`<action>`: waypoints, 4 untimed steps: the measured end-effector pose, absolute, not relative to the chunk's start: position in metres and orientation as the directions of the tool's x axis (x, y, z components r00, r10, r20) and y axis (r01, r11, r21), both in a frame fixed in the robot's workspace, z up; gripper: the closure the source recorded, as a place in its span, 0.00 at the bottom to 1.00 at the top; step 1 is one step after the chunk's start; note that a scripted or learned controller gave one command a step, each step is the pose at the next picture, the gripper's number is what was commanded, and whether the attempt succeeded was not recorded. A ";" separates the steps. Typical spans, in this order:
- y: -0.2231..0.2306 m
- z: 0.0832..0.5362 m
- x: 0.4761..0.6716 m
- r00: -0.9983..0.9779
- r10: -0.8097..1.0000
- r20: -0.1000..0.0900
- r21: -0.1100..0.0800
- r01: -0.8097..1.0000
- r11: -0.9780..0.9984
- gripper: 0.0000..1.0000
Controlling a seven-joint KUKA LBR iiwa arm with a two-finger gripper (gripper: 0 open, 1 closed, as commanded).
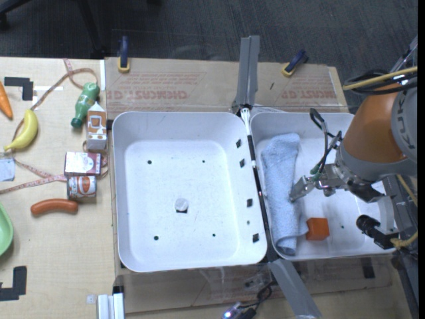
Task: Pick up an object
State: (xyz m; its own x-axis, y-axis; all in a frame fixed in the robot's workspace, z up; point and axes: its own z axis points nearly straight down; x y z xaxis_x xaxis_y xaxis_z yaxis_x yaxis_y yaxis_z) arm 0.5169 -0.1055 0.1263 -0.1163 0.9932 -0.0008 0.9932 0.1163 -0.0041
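Right bin point(345, 248): block point(317, 228) below fingers point(299, 190).

Orange block point(318, 228), right bin, beside blue towel point(279, 185)

One fixed camera looks down at a slant from above the bench point(60, 244), far enough to take in both white bins point(126, 178) side by side, with the arm point(375, 131) entering from the right

Arm point(382, 128) cut off at right edge; pincer point(302, 188) tips too blurry to read.
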 end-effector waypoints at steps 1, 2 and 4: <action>-0.117 0.091 0.480 -0.175 0.984 0.001 -0.001 0.984 0.175 0.00; -0.097 0.091 0.478 -0.062 0.998 0.000 0.000 0.998 0.062 0.00; -0.097 0.100 0.478 -0.059 0.998 0.000 -0.001 0.998 0.059 0.00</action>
State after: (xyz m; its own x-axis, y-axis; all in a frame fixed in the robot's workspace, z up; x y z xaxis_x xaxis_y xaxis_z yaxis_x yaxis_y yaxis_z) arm 0.4781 -0.0975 0.1002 -0.0592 0.9982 0.0005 0.9982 0.0592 -0.0012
